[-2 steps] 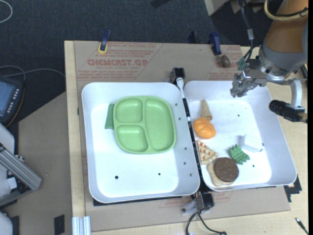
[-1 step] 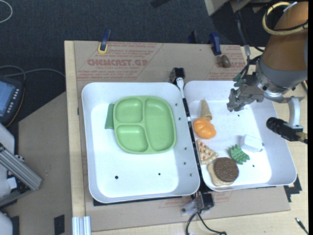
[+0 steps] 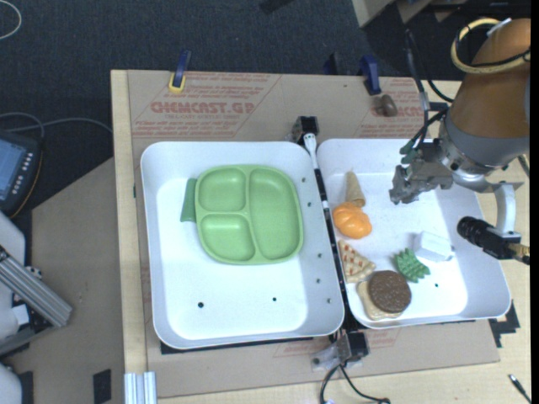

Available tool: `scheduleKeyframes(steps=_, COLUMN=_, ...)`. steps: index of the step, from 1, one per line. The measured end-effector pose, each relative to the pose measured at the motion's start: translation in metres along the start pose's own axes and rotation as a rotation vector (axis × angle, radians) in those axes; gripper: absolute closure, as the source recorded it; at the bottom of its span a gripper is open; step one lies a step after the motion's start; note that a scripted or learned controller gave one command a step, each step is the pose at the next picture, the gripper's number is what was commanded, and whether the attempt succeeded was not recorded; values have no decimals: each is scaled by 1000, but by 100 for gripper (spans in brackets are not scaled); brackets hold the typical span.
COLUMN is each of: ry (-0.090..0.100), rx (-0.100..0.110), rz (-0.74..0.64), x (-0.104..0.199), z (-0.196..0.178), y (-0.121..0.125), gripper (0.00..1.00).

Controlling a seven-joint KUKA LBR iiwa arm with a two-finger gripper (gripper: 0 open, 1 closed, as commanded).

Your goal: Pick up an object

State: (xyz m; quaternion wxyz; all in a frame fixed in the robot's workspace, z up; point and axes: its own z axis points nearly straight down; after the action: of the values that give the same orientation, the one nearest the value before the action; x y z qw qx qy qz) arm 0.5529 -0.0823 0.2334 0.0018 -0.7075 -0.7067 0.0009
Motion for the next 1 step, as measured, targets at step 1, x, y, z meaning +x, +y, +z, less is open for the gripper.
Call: scheduleKeyframes(steps=1, ry=0, rx=0, rz=-2, x=6, z=8, y=4, gripper=100)
